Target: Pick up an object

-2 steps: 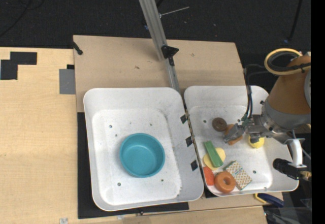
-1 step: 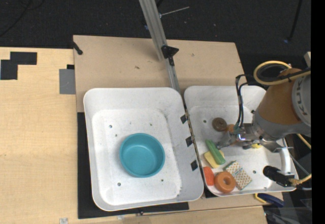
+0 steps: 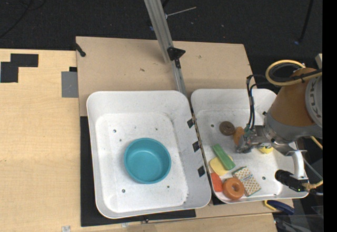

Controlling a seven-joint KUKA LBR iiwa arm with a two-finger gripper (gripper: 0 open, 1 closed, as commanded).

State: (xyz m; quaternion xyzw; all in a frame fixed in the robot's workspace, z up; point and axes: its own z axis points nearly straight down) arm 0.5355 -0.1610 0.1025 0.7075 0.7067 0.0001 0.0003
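The arm is down in the right-hand bin [image 3: 231, 100], and its jaws [image 3: 245, 145] are low among the clutter, near the bin's centre. From this slanted overhead view I can't tell whether the jaws are open or closed; the wrist body hides them.

Candidates for the pick are all in this bin. A small orange piece [image 3: 239, 133] sits touching the jaws at their 11 o'clock, with a brown disc [image 3: 227, 128] just beyond it. A yellow item [image 3: 266, 148] peeks out at 3 o'clock, partly under the wrist. At 8 o'clock lie a green stick [image 3: 224, 157] and a yellow block [image 3: 218, 166] touching each other; down at 6 o'clock sit an orange ring [image 3: 233, 189] and a patterned sponge [image 3: 247, 181], near the front rim.

My read: the orange piece is the likeliest target. To do this well, the jaws should straddle it squarely, not nudge it into the disc, then lift straight up. Things are packed close, so a skewed close could shove a neighbour or catch only an edge.

The left bin [image 3: 105, 104] holds a teal bowl [image 3: 147, 160], well apart. Both bins are smooth white plastic, so pieces may slide. They sit on a pale wooden worktop [image 3: 37, 136]; an aluminium bar [image 3: 158, 15] slants up at 12 o'clock over a dark floor with cables.
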